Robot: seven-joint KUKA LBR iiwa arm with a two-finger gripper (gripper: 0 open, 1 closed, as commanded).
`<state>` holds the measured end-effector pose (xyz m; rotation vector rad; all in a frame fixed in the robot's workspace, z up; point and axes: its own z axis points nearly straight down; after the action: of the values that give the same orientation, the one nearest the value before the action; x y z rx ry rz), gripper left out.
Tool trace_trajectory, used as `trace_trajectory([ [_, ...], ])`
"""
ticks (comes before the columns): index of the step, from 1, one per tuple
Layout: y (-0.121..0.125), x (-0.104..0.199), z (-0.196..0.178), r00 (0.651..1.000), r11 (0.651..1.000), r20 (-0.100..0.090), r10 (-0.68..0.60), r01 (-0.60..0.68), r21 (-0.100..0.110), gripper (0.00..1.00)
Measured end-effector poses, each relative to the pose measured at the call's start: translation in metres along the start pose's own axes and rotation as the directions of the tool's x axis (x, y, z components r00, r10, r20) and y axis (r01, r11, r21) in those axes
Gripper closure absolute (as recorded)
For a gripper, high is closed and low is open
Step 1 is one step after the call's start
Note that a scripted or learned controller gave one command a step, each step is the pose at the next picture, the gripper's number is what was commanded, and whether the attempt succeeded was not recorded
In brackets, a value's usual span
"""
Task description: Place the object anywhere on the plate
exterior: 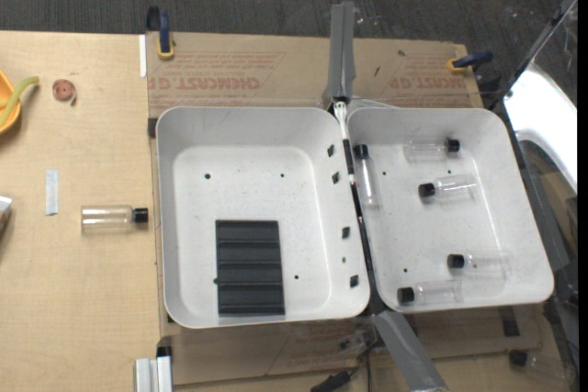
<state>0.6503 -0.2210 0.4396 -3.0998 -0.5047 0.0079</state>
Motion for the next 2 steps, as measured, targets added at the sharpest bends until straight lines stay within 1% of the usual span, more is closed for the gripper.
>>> trace_trajectory([
  [2, 0.0018, 0.002, -0.0009, 0.994, 0.994, -0.003, 0.111, -0.111, 0.0, 0.0],
])
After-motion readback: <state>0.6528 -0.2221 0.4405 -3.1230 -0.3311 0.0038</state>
